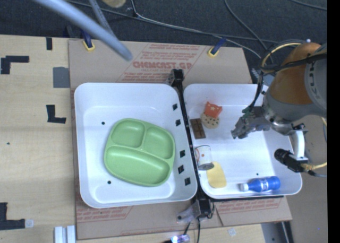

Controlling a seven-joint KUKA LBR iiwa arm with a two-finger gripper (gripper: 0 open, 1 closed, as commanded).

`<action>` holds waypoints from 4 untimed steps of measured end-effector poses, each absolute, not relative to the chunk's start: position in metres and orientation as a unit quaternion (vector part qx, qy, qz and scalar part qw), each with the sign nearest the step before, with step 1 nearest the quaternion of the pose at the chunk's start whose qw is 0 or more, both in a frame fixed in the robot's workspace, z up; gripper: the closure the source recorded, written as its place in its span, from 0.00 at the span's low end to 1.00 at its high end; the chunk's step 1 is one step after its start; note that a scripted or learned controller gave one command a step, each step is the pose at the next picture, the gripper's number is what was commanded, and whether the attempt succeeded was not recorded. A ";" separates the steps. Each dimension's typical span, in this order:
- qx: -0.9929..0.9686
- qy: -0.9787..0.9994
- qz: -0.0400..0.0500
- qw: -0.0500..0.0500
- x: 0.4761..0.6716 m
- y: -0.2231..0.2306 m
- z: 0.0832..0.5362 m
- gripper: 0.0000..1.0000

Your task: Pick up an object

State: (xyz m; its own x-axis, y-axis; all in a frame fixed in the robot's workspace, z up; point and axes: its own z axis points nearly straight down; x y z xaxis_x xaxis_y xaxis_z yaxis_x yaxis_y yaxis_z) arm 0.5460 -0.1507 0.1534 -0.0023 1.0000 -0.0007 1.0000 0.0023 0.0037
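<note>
Orange-topped toy (212, 110) just left of the pincer (240, 130), grip state indiscernible.

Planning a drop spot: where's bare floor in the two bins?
Right bin: open middle, between the gripper, blue bottle and yellow piece. Crowded along the divider: orange toy, die, small cup. Left bin: the green divided plate takes the centre; narrow margins remain around it.

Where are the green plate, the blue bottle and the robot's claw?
green plate (139, 152): camera view, on its large front compartment.
blue bottle (263, 184): camera view, on its blue body.
gripper (239, 130): camera view, at its dark fingertips.
</note>
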 end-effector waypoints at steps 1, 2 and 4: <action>0.706 0.708 0.001 0.003 0.554 -0.148 0.215 1.00; 0.707 0.707 0.001 0.003 0.549 -0.154 0.275 1.00; 0.705 0.709 0.000 -0.001 0.575 -0.042 0.274 1.00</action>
